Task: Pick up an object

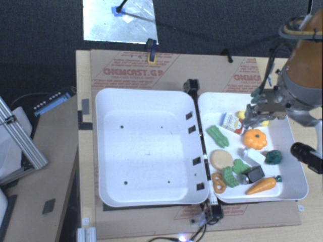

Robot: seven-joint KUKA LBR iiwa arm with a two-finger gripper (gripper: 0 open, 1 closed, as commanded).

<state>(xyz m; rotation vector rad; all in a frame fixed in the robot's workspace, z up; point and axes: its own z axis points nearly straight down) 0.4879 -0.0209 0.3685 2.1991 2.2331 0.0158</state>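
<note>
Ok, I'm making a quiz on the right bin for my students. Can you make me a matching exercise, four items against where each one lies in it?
Items:
1. pumpkin
2. carrot
3. pretzel
4. broccoli

Places in the right bin:
A. near corner, beside the divide between the bins
B. just below the gripper
C. near edge, right of the black block
D. right side, between pumpkin and carrot

Pairs: 1-B, 2-C, 3-A, 4-D
</note>
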